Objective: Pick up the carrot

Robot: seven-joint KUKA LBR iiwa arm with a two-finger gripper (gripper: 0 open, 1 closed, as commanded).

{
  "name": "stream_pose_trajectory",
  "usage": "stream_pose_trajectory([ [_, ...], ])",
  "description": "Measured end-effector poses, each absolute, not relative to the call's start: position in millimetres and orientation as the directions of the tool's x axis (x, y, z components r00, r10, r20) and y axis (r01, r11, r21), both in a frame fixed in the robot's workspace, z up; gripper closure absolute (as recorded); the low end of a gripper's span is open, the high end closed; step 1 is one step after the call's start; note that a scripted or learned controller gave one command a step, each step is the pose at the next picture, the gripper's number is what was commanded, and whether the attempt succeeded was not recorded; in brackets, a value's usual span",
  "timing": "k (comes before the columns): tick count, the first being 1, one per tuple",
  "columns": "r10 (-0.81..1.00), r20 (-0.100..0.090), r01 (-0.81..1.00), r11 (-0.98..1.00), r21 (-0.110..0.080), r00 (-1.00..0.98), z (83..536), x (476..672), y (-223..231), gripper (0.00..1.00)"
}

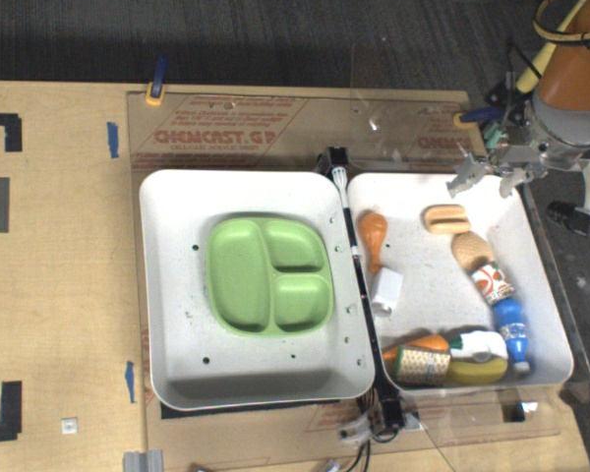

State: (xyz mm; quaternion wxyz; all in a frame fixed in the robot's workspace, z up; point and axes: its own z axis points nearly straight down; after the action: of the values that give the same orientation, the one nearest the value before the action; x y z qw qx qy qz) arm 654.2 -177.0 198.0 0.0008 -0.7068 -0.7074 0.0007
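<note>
From the overhead camera we see a cardboard-brown table [59, 293] carrying two shallow white plastic bins with rounded corners. The left bin [172, 214] holds a smooth green plate [270, 274] split into three compartments. The right bin [546, 293] holds the clutter: an orange, pear-shaped carrot [373, 234] near its left wall, a small white box [385, 288] just below it, a hot-dog bun [444, 218], a bread roll [469, 250], a red-and-white can [493, 284] and a blue bottle [511, 327] down the right side, and a heap of toy food [450, 357] along the bottom. The gripper [492, 172] hangs over the right bin's upper right corner, well apart from the carrot, touching nothing. We cannot tell how its fingers stand.
</note>
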Motion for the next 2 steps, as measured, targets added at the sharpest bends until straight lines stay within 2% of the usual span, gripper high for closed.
stream_pose_trajectory([
  [1, 0.983, -0.004, 0.983, 0.182, 0.007, -0.182, 99.9, 623.5, -147.6, 0.0],
  [2, 0.998, -0.002, 0.998, 0.056, 0.005, -0.056, 87.1, 668.6, -140.0, 0.0],
])
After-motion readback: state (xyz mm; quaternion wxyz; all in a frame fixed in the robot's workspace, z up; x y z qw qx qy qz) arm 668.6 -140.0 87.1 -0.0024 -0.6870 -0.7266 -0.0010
